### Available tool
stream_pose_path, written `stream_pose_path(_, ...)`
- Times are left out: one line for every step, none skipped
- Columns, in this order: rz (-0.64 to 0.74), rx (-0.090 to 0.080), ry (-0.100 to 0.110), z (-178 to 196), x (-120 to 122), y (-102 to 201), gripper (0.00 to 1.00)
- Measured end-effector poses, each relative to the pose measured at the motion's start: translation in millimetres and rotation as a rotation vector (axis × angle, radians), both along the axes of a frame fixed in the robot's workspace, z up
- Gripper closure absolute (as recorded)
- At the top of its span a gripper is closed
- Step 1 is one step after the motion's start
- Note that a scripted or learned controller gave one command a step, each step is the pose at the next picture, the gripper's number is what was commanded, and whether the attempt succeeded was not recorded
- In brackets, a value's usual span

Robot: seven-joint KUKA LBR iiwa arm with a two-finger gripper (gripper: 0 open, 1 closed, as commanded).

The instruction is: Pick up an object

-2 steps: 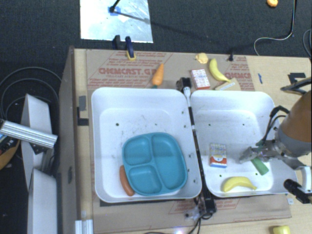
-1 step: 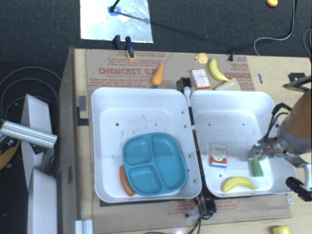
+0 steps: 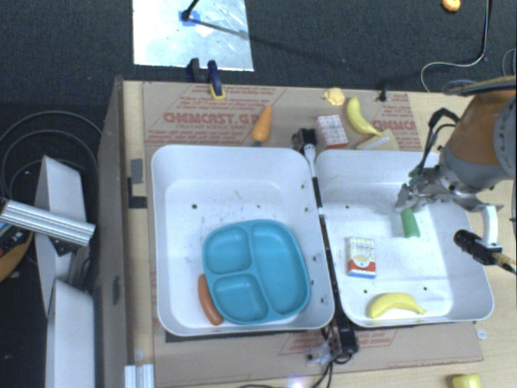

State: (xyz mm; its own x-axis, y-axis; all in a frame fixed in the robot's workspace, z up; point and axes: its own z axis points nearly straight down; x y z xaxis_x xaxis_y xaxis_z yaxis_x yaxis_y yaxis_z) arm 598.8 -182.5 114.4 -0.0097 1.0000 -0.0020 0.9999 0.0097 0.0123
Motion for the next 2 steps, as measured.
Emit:
stream_pose_path(0.001,0.002,-0.001,118,-15,60,1.00)
stream_pose_path(0.002,0.004,0.009,98,7,127,1.00)
